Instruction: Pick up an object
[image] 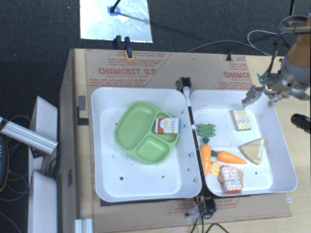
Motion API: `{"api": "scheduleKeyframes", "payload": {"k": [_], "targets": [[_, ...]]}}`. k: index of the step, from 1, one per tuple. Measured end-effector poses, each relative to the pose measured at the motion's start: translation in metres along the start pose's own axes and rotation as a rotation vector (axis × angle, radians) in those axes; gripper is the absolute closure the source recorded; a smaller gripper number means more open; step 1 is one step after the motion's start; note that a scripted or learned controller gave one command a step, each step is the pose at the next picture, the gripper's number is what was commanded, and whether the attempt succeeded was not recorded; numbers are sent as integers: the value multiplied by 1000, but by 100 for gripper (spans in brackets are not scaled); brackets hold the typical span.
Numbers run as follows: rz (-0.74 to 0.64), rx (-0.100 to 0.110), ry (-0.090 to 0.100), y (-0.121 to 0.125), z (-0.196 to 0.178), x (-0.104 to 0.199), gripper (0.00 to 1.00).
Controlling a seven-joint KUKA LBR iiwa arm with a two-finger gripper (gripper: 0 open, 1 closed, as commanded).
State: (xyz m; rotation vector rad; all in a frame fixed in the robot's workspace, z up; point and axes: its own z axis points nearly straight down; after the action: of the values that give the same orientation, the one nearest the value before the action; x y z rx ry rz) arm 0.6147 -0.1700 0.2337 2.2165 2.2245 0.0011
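Claw [262,92]: spread wide, holding nothing, poised over right bin [282,144] rear, nearest yellow-green block [241,120]; likely lining up a pick.

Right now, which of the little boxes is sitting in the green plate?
The small carton with the red and yellow print. It rests in the green plate in the left bin; the other boxes lie in the right bin.

I count two bins [112,188], one green plate [133,125], two carrots [232,157], three small boxes [166,125], one sandwich wedge [252,151].
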Motion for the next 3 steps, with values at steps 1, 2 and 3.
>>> {"api": "scheduleKeyframes", "payload": {"k": [1, 2, 3], "targets": [[3, -1, 0, -2, 149, -8, 0], [1, -3, -1, -1, 138, -9, 100], [1, -3, -1, -1, 138, -9, 0]]}}
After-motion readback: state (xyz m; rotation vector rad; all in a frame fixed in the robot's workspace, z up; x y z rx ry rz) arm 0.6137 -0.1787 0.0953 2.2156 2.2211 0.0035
